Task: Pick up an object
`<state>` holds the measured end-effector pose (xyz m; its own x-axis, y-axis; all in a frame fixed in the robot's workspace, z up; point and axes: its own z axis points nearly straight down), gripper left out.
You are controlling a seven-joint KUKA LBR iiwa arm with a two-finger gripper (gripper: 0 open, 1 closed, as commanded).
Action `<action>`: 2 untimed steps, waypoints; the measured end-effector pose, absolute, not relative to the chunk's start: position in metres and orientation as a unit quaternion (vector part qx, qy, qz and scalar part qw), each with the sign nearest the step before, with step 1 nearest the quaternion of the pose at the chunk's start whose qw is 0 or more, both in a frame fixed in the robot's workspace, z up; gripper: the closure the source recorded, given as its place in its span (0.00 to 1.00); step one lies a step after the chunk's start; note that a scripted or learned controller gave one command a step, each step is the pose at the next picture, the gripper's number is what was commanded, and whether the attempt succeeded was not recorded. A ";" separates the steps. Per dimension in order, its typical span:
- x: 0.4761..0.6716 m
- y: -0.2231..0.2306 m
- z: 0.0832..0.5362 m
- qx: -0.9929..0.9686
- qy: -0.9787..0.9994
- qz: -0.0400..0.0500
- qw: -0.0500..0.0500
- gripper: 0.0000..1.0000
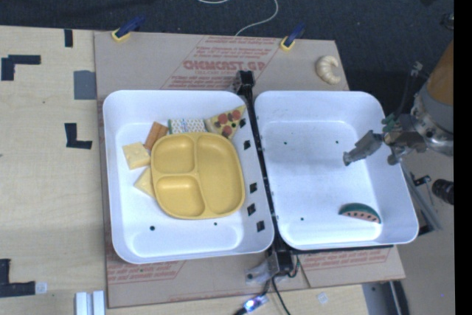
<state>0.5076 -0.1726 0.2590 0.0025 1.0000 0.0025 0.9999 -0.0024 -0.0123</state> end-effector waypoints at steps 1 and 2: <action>0.510 -0.172 0.264 -0.707 -0.707 0.001 0.001 0.00; 0.511 -0.170 0.221 -0.707 -0.707 0.001 0.002 0.00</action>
<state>0.5113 -0.1699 0.2209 -0.0007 1.0000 0.0007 1.0000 0.0007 -0.0049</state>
